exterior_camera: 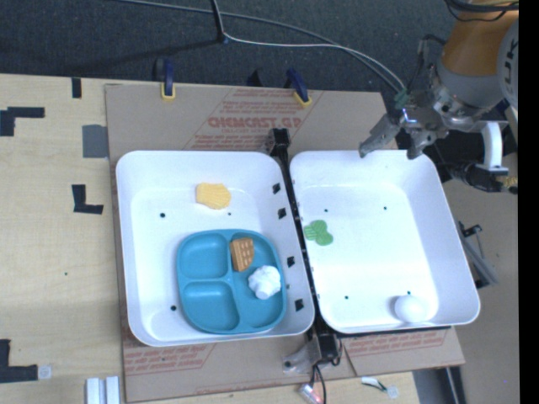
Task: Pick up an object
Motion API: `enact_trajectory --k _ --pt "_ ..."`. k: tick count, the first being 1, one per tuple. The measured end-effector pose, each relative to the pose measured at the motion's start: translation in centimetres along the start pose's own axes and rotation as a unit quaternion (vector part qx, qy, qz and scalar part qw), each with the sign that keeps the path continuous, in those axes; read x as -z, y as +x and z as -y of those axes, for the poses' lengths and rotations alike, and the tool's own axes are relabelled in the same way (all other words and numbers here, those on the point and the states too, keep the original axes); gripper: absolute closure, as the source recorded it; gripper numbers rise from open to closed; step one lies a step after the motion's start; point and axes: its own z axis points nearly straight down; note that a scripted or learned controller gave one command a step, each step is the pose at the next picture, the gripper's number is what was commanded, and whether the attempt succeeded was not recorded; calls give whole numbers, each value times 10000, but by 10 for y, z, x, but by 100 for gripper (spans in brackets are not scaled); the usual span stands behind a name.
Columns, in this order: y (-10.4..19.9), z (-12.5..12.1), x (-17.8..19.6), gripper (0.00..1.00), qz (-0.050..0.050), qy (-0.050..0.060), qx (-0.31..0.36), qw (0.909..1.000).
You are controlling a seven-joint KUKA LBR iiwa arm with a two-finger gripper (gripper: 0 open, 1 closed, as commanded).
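My gripper (pixel 394 145) hangs over the far right corner of the right bin (pixel 446 217), its two fingers spread open with nothing between them. In that bin a small green piece (pixel 318 233) lies near the left wall, and a white ball (pixel 412 308) rests near the front right corner. The left bin (pixel 135 225) holds a blue divided tray (pixel 202 297). A tan waffle-like piece (pixel 242 252) and a white lump (pixel 264 282) lie in the tray. A yellow piece (pixel 213 195) sits on the bin floor behind the tray.
Both bins rest on a cardboard sheet (pixel 244 120) held by blue-and-yellow clamps (pixel 168 81) at the back. A black divider strip (pixel 290 217) runs between the bins. A cable (pixel 278 36) crosses the dark surface behind.
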Motion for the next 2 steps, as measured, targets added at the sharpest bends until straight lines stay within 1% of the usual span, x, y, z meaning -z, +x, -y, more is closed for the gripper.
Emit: enact_trajectory --k 1,2 --pt "70 52 30 0 -7 -19 27 10000" --pt "76 108 -30 0 -2 31 -3 10000"
